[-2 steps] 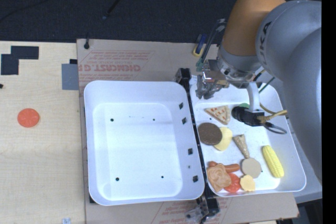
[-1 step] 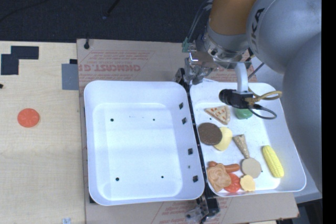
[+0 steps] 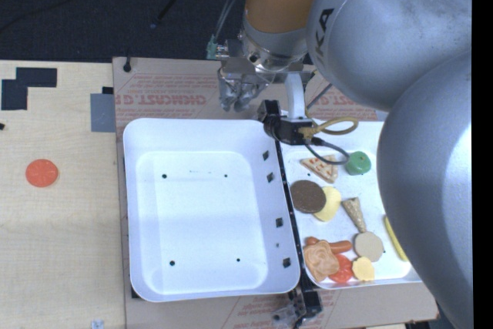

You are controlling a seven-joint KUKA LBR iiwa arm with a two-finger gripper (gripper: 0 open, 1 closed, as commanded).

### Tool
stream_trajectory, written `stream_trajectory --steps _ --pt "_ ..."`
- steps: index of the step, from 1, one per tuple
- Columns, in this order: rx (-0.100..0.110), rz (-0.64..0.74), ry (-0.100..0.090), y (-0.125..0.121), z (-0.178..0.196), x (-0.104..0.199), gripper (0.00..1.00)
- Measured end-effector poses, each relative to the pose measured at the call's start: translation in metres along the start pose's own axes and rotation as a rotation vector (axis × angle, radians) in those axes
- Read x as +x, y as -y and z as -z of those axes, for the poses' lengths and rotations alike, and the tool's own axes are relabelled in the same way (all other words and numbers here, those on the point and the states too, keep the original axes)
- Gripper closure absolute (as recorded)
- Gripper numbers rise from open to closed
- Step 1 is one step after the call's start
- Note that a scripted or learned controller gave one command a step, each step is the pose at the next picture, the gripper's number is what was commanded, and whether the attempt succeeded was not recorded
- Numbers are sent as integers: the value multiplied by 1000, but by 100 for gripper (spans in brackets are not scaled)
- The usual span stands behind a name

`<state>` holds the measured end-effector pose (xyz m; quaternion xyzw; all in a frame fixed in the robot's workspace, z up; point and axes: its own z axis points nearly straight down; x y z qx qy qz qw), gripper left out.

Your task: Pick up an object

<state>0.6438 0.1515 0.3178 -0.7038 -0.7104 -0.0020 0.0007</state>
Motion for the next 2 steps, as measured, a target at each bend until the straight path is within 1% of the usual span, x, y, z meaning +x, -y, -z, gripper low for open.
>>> stream_trajectory --steps 1,2 --pt "0 -4 1 1 41 73 100" --pt "-6 -6 -1 26 151 94 100"
